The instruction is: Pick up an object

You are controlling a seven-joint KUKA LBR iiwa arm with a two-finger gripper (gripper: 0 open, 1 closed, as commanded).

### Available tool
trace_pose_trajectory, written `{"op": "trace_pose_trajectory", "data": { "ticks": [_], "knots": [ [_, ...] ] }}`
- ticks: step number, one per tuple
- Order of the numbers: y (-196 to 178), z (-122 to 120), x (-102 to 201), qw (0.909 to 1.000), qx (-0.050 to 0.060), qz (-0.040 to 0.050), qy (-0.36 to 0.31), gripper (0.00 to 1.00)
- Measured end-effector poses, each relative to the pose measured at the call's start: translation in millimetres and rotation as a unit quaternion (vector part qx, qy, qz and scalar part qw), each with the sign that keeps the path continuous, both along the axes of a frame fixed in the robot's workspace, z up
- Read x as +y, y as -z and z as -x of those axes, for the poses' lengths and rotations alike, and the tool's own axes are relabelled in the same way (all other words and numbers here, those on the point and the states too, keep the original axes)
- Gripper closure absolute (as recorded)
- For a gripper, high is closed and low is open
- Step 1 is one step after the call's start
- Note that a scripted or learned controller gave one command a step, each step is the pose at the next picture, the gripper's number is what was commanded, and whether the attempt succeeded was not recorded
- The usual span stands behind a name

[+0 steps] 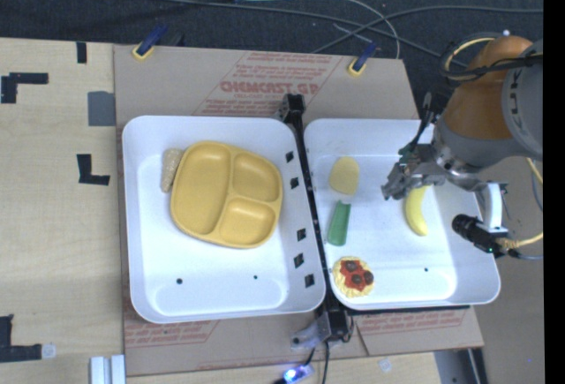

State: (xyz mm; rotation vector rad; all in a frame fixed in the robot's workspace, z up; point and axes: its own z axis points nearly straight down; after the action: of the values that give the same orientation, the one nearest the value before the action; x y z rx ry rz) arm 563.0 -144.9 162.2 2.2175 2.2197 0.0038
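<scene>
In the right bin (441,289), nearest the camera, a small toy pizza (354,277) lies by the front wall. Behind it a green toy vegetable (338,223) touches a pale yellow piece (344,175). To their right a banana (416,212) lies just beside the gripper (399,182); whether the fingers are spread or pressed together, I cannot tell. The left bin (212,298) holds a yellow divided plate (225,194), overlapping a tan sponge-like block (169,169). The table (53,223) carries both bins.

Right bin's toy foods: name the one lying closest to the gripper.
The yellow toy banana, lying just beside the gripper in the right white bin. The pale yellow rounded piece, green stick and small pizza slice lie farther left.
</scene>
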Motion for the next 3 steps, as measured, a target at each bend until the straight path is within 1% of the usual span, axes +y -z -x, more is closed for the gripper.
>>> {"op": "trace_pose_trajectory", "data": {
  "ticks": [1,2,3],
  "knots": [
    [-64,-1,1,1.0,-0.001,0.0002,-0.001,1.0],
    [-101,-2,1,1.0,0.001,-0.0002,0.0,1.0],
    [-100,4,45,1.0,0.003,-0.0013,-0.002,1.0]
  ]
}}
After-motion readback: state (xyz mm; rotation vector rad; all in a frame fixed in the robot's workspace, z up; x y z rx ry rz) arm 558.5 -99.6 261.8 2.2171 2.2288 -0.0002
